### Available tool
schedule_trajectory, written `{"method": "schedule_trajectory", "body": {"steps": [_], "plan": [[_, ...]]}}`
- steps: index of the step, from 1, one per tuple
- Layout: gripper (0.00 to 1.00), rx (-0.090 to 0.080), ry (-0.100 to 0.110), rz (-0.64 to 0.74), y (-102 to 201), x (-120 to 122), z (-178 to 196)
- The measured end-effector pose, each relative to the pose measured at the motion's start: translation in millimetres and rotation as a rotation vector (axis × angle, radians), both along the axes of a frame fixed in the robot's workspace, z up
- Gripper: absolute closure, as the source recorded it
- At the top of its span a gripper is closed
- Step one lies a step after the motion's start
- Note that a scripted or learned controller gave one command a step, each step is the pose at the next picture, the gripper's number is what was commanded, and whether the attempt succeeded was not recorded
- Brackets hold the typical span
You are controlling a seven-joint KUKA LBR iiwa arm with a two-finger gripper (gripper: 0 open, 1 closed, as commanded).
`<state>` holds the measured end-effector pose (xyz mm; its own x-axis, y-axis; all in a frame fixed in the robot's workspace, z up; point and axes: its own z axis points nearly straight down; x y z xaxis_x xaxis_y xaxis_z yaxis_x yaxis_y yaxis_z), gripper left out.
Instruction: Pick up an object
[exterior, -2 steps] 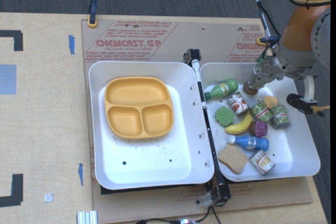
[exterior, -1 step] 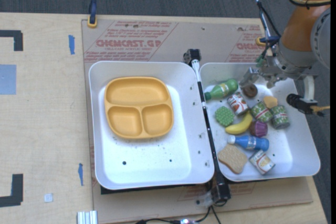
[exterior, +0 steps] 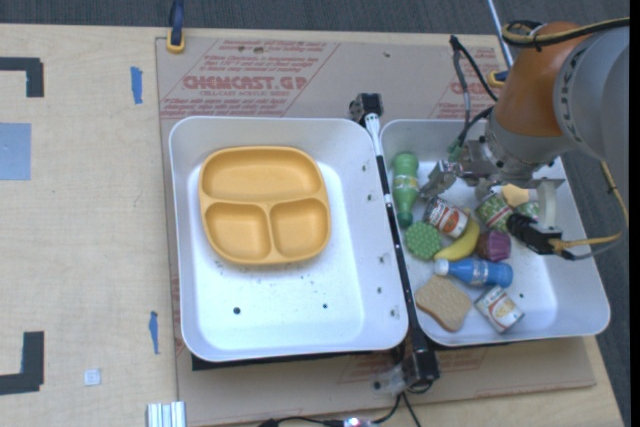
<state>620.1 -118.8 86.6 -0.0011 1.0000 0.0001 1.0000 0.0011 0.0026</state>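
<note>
A grey arm [exterior: 585, 85] with an orange band reaches in from the right of the frame and bends down over the upper part of the right-hand white bin [exterior: 580, 310], its gripper [exterior: 452, 177] hanging just above the clutter there. How wide the claw stands, and whether it has hold of anything, cannot be told — the metal parts merge with the items beneath.

Open room lies mostly in the left bin [exterior: 285, 320], where a yellow divided plate [exterior: 265, 205] sits toward the upper left and the lower half of the white floor is bare apart from a few dark specks. The right bin is crowded along its left wall and middle, with bare floor along its right and lower right edges. The two bins meet at a dark seam [exterior: 392, 225] running down the centre of the frame.

The objects for picking cluster below the wrist: a green bottle [exterior: 404, 183] against the left wall, a small red-and-white can [exterior: 447, 216] just beside the gripper, a green bumpy ball [exterior: 422, 240], a yellow banana [exterior: 460, 243], a blue bottle [exterior: 480, 271], a slice of toast [exterior: 443, 302] at the lower left and a can [exterior: 499, 309] lying on its side near the bottom. A green-labelled can [exterior: 493, 210] and a purple item [exterior: 496, 241] lie partly under the arm's cabling.
</note>
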Motion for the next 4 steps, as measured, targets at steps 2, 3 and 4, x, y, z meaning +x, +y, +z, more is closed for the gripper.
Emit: {"method": "schedule_trajectory", "body": {"steps": [2,3,4], "plan": [[1.0,-0.004,-0.002,-0.003,-65,-74,1],[1.0,0.0,0.0,0.001,7,-62,38],[0.0,-0.022,-0.012,-0.01,-6,-62,42]]}}
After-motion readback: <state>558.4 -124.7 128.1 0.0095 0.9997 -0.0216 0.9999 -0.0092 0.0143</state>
